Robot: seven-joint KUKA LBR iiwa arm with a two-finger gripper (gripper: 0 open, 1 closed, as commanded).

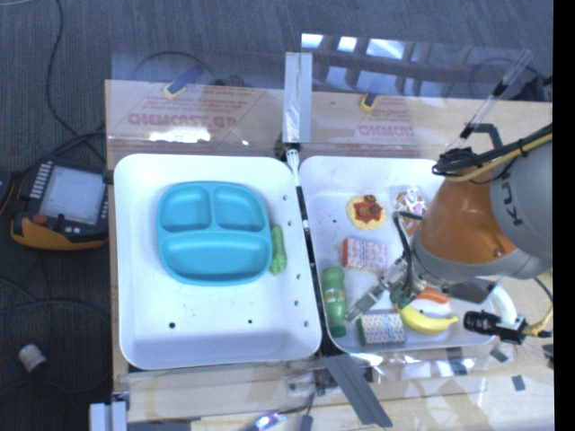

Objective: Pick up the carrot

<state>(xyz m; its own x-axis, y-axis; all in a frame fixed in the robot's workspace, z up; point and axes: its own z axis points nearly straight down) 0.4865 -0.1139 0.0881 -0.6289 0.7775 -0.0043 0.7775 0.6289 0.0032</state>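
The carrot point(435, 296) shows as a short orange sliver in the right bin point(316, 241), just above the banana point(427, 320). Most of it is hidden under the arm's wrist. My gripper point(397, 287) is low in that bin, directly left of the carrot and very near it. I cannot make out whether it touches the carrot. The orange band and grey arm cover the bin's right side.
Around the gripper lie a green bottle point(333, 296), a speckled grey block point(382, 329), a pink packet point(364, 253), a small pizza point(367, 210) and a spotted toy point(410, 202). The left bin point(144, 321) holds a blue divided plate point(216, 232) and a green vegetable point(278, 250).
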